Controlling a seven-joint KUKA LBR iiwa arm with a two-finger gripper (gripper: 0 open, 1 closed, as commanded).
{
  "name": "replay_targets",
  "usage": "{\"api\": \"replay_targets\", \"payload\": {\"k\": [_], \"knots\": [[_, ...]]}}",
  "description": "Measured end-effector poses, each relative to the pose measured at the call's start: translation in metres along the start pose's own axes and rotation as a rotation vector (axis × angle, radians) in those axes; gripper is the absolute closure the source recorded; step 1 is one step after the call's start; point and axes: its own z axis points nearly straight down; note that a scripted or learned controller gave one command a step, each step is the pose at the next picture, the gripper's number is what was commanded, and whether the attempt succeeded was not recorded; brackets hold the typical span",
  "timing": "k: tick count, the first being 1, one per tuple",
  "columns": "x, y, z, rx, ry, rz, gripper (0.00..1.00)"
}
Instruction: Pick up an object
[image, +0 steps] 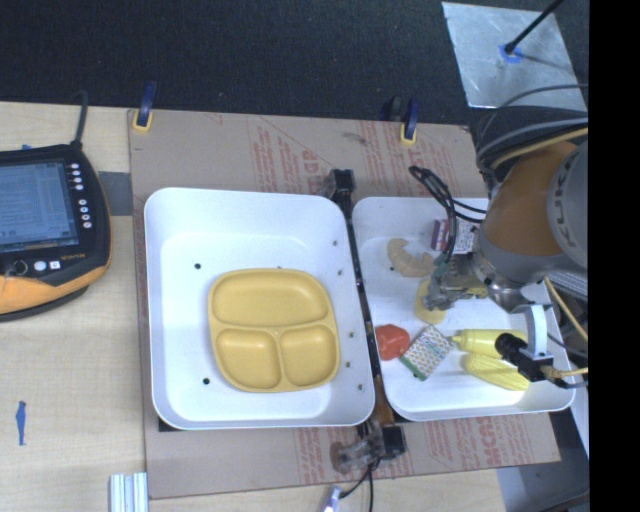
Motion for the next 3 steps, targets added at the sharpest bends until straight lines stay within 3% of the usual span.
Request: {"api": "replay_targets", "payload": {"k": [1, 2, 3], "knots": [[-0.046, 0.000, -0.056, -0.005, 0.002, 0.009, 1.00], [-0.045, 0.000, -0.056, -0.005, 0.002, 0.008, 0.00], [-0.019, 0.006, -0.003, -0.002, 0.001, 0.004, 0.00]]}}
